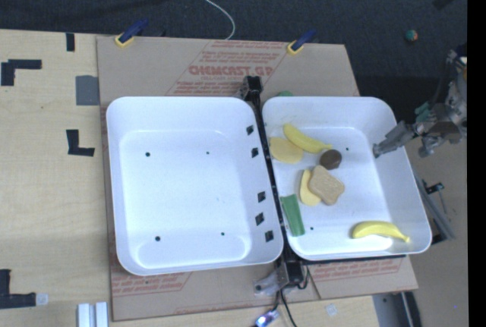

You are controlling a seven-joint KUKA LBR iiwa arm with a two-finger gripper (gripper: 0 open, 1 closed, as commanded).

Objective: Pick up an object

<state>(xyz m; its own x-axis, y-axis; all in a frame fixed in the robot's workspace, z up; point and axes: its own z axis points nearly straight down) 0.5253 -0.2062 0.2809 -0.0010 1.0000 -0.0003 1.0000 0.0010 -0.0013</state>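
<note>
- Objects to choose from all lie in the right bin (395,166): two bananas, one near the divider at the upper middle (305,140) and one alone at the lower right corner (378,231).
- Beside the upper banana sits a pale yellow round piece (284,151), a small brown ball (329,159), a tan slice like bread (327,186) lying over another yellow piece (307,190), and a green stick (291,214) along the divider wall.
- Count, as far as I can tell: two bananas, two pale yellow pieces, one brown ball, one bread slice, one green stick. Seven things in all.
- The left bin (182,189) is the second of two bins.
- The gripper (387,142) hangs over the right bin's upper right rim, holding nothing; whether its fingers are spread or closed I cannot tell from this blurred look.
- Step in hand, I judge: approach, with no object reached yet.
- To do it well, aim for the lone lower-right banana: it stands well apart from the rest, so the fingers can straddle its narrow width without nudging neighbours.
- The middle cluster looks riskier, since its pieces touch or overlap.
</note>
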